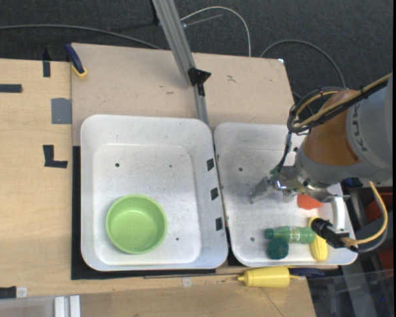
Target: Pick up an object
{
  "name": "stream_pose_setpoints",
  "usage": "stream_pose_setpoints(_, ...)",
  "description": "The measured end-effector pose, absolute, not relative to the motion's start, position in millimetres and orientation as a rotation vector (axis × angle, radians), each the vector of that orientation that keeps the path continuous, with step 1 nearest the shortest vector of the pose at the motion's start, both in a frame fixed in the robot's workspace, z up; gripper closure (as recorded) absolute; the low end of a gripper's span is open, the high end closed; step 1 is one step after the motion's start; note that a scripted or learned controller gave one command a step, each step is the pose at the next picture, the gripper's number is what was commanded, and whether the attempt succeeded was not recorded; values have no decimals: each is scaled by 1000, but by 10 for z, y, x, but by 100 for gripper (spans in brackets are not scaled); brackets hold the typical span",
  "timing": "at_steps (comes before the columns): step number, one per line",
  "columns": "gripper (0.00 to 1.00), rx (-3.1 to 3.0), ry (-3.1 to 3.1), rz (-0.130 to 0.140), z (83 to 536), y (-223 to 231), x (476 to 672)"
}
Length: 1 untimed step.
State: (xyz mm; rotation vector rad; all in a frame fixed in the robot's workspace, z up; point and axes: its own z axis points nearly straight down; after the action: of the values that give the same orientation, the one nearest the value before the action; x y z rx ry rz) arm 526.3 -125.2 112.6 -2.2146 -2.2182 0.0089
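My gripper (264, 189) hangs low over the middle of the right bin (247, 150), and no object shows in it. Below it, near the bin's front, a green bottle (290, 234) lies on its side. A dark green lump (276, 247) sits just in front of the bottle, and a yellow object (319, 246) lies at the bottle's right end. A small orange-red object (309, 202) peeks out right of the gripper, partly under the arm. A lime green bowl (136, 224) stands in the front left of the left bin (145, 127).
A yellow bottle (267, 277) lies on the bench outside the right bin's front edge. A slanted metal pole (178, 38) rises behind the bins. The grey and orange arm (343, 140) and its cables cover the right bin's right side.
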Motion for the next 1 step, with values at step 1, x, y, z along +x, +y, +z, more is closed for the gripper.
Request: stream_pose_setpoints(1, 100, -2215, -2222, 4, 1259, -1249, 5278)
